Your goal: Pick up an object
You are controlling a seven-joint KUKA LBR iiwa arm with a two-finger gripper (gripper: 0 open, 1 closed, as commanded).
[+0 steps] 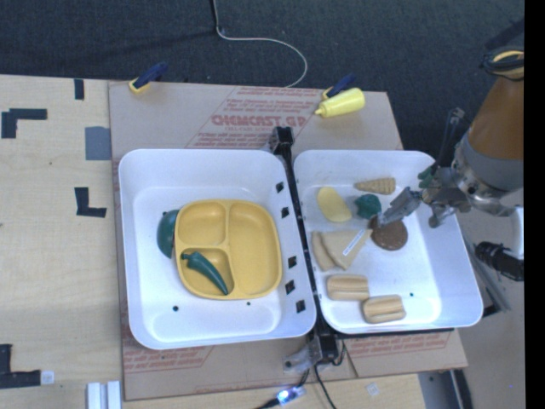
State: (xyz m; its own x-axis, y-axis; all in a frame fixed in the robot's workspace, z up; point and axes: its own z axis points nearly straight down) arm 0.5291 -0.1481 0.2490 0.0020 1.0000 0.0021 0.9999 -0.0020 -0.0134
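- The right bin (443,288) serves as the landmark; the arm (498,135) leans in over its far right rim.
- The gripper (393,213) hangs low near the bin's middle, its grey fingers slanting down toward a brown disc (391,237).
- The tip sits at the disc's upper edge; whether it touches is not clear, and I cannot tell if the jaws are apart or closed at this size.
- Nothing shows between the fingers, so no object is held.
- Other pieces in the bin: a teal lump (368,204) just left of the tip, a yellow lump (334,204) further left, a cone (375,185) toward the far wall, a pale wedge (336,247) left of the disc, and two tan rolls (366,297) near the front wall.
- Left of the bin, the other bin (136,254) holds a yellow tray (243,228) with a green pepper (204,267) on it.
- Judged step: the approach, closing in on the disc as the likely target.
- The next move would call for straddling the flat disc's edges and closing; being thin, it may slip out, and the teal lump crowds one side.
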